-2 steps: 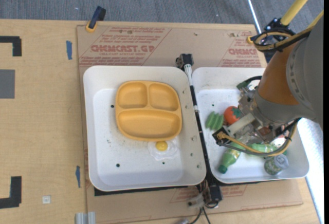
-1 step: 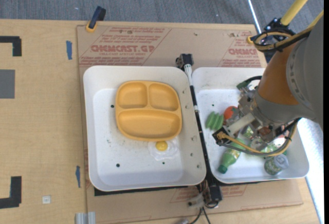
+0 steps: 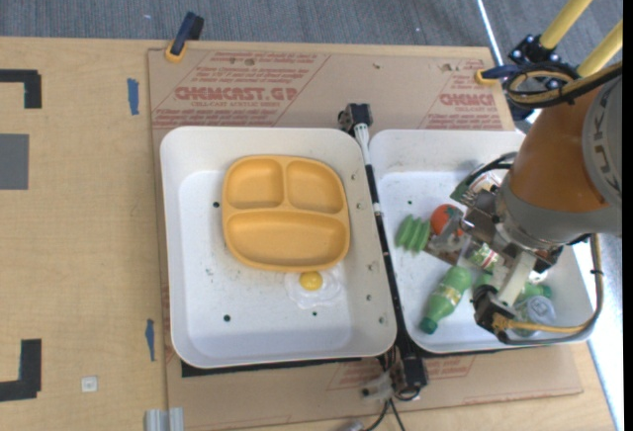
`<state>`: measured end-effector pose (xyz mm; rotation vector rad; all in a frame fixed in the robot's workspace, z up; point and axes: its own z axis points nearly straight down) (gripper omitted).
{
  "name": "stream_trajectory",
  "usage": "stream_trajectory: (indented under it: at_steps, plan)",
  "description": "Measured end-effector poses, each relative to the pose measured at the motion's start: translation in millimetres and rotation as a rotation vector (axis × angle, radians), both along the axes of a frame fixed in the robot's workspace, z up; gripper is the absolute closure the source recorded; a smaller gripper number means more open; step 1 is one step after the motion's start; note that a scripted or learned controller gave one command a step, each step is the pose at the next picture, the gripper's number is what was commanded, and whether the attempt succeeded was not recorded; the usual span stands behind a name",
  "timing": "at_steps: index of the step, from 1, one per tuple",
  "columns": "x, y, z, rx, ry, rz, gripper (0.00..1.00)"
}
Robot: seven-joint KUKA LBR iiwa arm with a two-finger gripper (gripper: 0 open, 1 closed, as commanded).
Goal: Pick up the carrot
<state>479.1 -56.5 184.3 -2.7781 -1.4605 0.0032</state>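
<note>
Your end effector (image 3: 458, 243) hangs low in the right bin (image 3: 415, 180), just beside the carrot (image 3: 442, 218) lying left of it. You cannot tell whether it is apart or together. You look to be at the approach step. Next, centre over the carrot and close.

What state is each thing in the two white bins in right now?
Yellow three-compartment plastic plate: upright, flat in left bin, compartments empty.
White-and-yellow toy fried egg: flat, at plate's near edge.
Green plastic bottle: on its side, right bin.
Green ridged piece: lying loose, right bin.
Orange-red carrot: lying in right bin, partly hidden.
End effector: low over right bin, partly covering carrot.
</note>
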Motion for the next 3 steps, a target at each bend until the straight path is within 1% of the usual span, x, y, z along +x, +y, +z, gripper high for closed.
stream_trajectory:
  at_steps: [1,2,3]
  plan:
    - [0.3,59.7,-0.1,-0.001,-0.002,-0.059,0.0]
    - [0.9,59.5,9.6,-0.001,-0.003,-0.06,1.0]
    - [0.6,39.3,30.8,-0.002,-0.003,-0.321,1.0]
